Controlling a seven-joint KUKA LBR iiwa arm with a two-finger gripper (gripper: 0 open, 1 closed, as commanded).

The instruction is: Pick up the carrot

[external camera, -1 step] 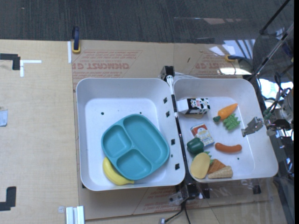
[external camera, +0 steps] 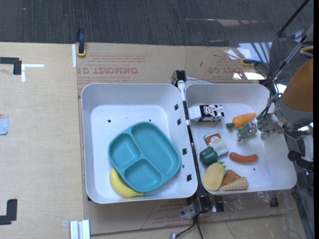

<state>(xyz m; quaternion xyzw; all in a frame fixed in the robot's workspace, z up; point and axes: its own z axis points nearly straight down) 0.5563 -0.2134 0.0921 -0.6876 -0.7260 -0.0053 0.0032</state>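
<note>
The carrot [external camera: 243, 118], orange with a green stub at its left end, lies in the right bin [external camera: 279, 176] near the back right. My gripper [external camera: 247, 131] hangs just in front of the carrot, close to or touching its near side. Nothing shows the carrot lifted off the bin floor. The grey arm with its orange band [external camera: 300, 91] comes in from the right, over the bin's edge.
The right bin also holds a black-and-white carton [external camera: 211, 112], a small red-and-white box [external camera: 217, 145], a green pepper [external camera: 208, 156], a sausage [external camera: 243, 157], a yellow fruit [external camera: 213, 176] and a bread wedge [external camera: 235, 181]. In the left bin [external camera: 99, 103] a teal divided plate [external camera: 144, 156] lies over a banana [external camera: 121, 183].
</note>
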